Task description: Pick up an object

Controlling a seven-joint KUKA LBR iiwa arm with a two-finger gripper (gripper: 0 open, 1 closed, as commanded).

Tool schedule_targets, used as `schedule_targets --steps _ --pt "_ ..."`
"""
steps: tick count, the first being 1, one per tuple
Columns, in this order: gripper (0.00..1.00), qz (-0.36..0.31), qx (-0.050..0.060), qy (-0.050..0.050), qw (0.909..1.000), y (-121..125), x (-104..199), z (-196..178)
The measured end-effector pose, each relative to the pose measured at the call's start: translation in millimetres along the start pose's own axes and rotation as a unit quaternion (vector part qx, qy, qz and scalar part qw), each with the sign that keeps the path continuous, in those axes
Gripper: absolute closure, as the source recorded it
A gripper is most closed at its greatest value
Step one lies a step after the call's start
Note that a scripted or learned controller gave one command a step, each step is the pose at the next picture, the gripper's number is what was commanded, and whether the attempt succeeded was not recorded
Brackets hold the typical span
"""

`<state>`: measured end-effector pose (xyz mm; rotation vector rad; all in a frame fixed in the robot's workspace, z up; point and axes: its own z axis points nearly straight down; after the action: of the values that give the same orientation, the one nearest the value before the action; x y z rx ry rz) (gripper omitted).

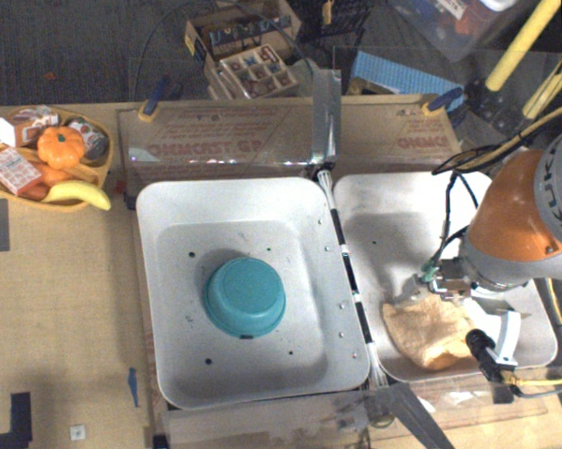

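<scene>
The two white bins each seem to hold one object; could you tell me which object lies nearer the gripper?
The tan cloth in the right-hand bin, directly under the gripper. The teal bowl sits upside down, alone in the left-hand bin, well away from the arm.

A teal bowl (245, 297) is sitting in a white bin (168, 225); a tan, perhaps speckled cloth (428, 331) is lying in the other white bin (384, 213).

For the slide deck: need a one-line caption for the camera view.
Arm's gripper low over a tan cloth in the right bin; teal bowl upside down in the left bin.
</scene>
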<state>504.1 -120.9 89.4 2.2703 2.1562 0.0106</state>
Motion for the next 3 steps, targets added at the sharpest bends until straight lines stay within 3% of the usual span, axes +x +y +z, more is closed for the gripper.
schedule_targets --steps 1,2,3 --pt "1.0 0.003 -0.002 0.0 1.0 1 -2 -11" --pt "1.0 0.018 -0.002 -0.001 0.9998 -15 7 -1" --pt "0.0 0.018 -0.001 -0.001 0.9998 -16 7 0"
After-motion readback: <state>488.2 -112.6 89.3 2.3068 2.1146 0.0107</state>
